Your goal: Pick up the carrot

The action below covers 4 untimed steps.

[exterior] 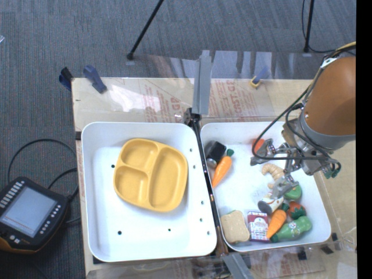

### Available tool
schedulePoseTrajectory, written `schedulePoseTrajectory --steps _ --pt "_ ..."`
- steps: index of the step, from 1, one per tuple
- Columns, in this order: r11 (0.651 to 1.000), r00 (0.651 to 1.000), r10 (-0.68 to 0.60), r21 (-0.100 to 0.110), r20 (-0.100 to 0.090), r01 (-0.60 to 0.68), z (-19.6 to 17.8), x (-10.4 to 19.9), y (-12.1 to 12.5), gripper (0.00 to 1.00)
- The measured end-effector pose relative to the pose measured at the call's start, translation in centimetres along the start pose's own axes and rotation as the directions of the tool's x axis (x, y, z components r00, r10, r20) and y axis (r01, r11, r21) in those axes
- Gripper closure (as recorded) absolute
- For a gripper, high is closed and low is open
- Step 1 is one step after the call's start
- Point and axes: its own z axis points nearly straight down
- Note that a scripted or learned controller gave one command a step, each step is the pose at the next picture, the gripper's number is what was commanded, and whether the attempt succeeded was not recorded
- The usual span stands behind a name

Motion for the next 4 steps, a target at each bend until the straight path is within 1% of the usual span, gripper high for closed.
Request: schedulePoseTrajectory --steps 1,2,3,4 --pt "0.993 0.993 -0.117 -0.002 -0.001 0.117 -3.1 2.3 0.9 0.0" --pt "0.982 0.982 -0.19 -0.008 -0.007 0.19 1.3 0.9 10.0 0.0" --pt "0.953 0.953 -0.303 -0.007 -0.007 0.303 6.2 2.0 3.4 0.0" --pt "0.94 0.94 -0.34 -0.005 -0.004 0.34 6.0 1.9 3.5 0.0"
